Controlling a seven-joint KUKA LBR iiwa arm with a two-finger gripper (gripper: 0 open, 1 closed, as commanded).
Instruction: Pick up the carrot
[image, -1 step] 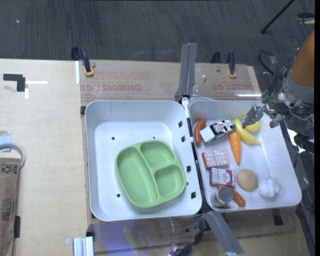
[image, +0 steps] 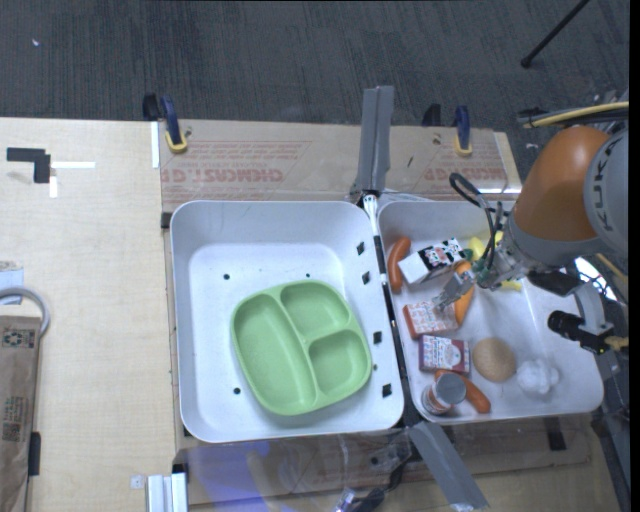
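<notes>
Apparently the claw (image: 455, 293) touches the carrot (image: 463, 300).

Your right bin (image: 560, 400) is crowded: carrot (image: 463, 300) hemmed by red packets (image: 430, 318), black-white carton (image: 440, 256), orange sausage (image: 398, 262). Bread roll (image: 493, 359) and can (image: 447, 389) block the near side. Left bin (image: 200, 300) has open floor around the green divided plate (image: 302, 346).

bench (image: 90, 300) under two bins (image: 190, 300)

Bright, even light; soft focus
</notes>
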